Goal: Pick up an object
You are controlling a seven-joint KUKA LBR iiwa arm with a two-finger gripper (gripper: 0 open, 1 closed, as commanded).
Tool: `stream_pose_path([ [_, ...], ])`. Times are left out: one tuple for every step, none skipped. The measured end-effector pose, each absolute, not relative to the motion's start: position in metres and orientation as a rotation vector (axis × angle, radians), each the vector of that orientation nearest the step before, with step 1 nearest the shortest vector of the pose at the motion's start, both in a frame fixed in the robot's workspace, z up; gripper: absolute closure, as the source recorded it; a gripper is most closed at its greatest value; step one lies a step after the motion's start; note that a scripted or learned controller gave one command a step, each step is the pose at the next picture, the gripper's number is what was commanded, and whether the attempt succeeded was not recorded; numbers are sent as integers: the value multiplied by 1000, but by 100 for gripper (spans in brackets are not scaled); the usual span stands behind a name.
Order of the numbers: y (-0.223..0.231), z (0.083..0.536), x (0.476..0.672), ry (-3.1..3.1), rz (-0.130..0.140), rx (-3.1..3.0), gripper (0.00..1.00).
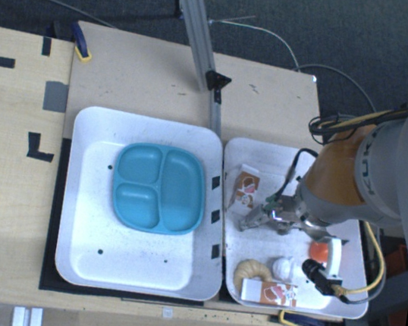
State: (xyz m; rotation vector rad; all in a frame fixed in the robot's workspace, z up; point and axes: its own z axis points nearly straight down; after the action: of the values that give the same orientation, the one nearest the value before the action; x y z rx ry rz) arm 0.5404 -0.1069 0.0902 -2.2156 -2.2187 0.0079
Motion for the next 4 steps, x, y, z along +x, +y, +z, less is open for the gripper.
stream_pose_path([
  [-106, 103, 542, -2221, 3, -2215, 100],
  [-101, 155, 533, -2224, -3, -2221, 100],
  [-103, 201, 542, -2226, -3, -2222, 100],
  [-96, 255, 551, -2227, -4, -2221, 100],
])
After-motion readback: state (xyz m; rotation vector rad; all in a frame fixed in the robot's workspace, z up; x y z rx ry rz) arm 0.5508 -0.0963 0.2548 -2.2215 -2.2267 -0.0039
